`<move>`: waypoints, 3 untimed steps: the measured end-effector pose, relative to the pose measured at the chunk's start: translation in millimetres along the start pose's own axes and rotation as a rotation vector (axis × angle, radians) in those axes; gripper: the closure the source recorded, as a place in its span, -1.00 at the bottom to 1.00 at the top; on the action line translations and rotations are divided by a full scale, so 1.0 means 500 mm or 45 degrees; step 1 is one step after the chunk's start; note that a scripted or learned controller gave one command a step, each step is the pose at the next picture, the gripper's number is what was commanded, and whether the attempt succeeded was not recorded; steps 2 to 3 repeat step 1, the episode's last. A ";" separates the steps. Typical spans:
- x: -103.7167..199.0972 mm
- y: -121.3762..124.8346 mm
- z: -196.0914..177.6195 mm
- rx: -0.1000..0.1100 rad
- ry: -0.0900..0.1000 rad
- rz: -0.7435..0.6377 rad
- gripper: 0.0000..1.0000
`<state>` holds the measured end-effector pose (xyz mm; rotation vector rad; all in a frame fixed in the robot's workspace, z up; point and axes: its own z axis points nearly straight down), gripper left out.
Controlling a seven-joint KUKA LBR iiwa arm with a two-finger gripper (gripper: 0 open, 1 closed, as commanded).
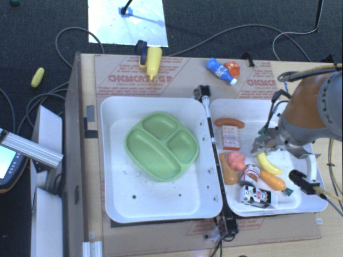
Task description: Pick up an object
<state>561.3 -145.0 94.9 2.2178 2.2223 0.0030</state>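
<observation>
**Arm low over the right bin, end effector just above the banana**

The surface (177, 74) carries two shallow white bins side by side. The left bin (115, 143) holds a green divided plate (161, 145), lying flat near the bin's middle.

The right bin (252, 108) holds a loose group of small toy foods. A hot dog (229, 123) lies near the bin's far edge, with a red and white packet (231, 137) just in front of it. Toward the near edge sit a pink piece (236, 159), an orange piece (228, 171) against the divider, a small red and white can (251, 173), a yellow banana (268, 164), an orange carrot (274, 181) and a black and white carton (254, 196) close to the near rim.

The grey arm with its orange band (308, 103) reaches in from the surface's right edge. The end effector (264, 145) hangs low over the right side of the right bin, just above the far end of the banana. Its state cannot be told from this view, and nothing is visibly held.

On the far strip of the surface, beyond the bins, lie a yellow bottle (153, 60) and a blue bottle (220, 71) with a small orange object (232, 68) beside it.
</observation>
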 end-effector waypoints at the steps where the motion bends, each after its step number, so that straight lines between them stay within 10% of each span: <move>1: 0.186 0.043 -0.181 -0.001 0.001 -0.003 1.00; 3: 0.186 0.043 -0.181 -0.001 0.001 -0.003 1.00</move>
